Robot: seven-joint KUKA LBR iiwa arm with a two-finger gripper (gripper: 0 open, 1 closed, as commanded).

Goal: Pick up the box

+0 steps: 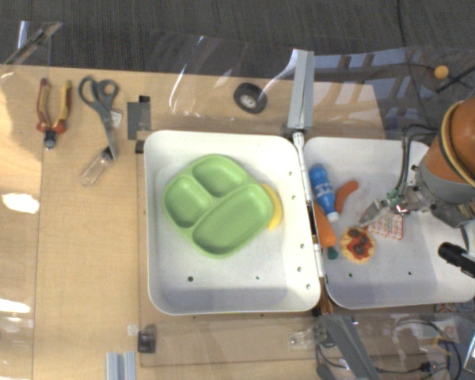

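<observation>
White and red, the box (388,226) lies flat mid-right bin (427,291), directly under the tool (397,203), whose grip state you cannot tell. You should find it light, thin cardboard, easily crushed; take it across its short edges.

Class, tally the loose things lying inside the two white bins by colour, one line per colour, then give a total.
Green: 1, the divided plate
Yellow: 1, peeking from under that plate
Blue: 1, the bottle
Orange: 2, the carrot and sausage
Mixed colours: 2, the pizza slice and box
Total: 7
</observation>
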